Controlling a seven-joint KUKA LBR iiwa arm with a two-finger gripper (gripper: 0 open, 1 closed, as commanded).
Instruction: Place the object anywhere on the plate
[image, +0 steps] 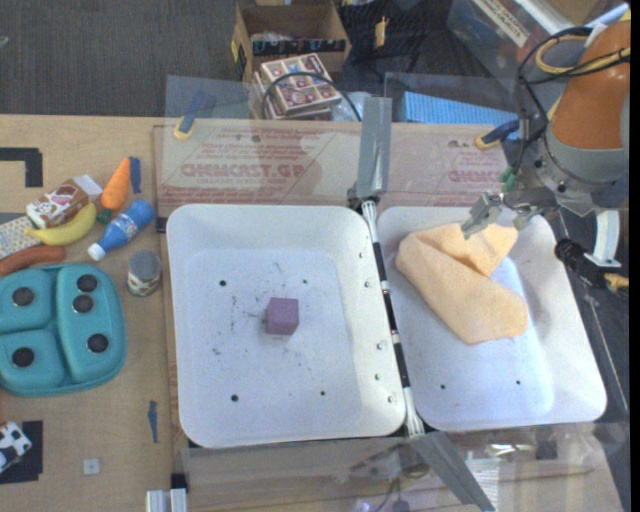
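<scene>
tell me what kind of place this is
Probably a robot lab test bench: a robot arm reaches over two white bins, toy food lies on the wooden bench, and cardboard boxes sit on the floor behind.

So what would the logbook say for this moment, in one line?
claw: at orange cloth's far corner, right bin | purple block: loose in left bin | plate: not identified

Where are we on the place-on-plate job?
Done: nothing that shows. The purple cube sits alone in the left bin, untouched. In hand: the gripper is over the right bin, at the raised corner of the orange cloth; whether it grips the cloth, I cannot tell. Left: carrying an object to a plate and setting it down. I cannot pick out a plate for certain.
</scene>
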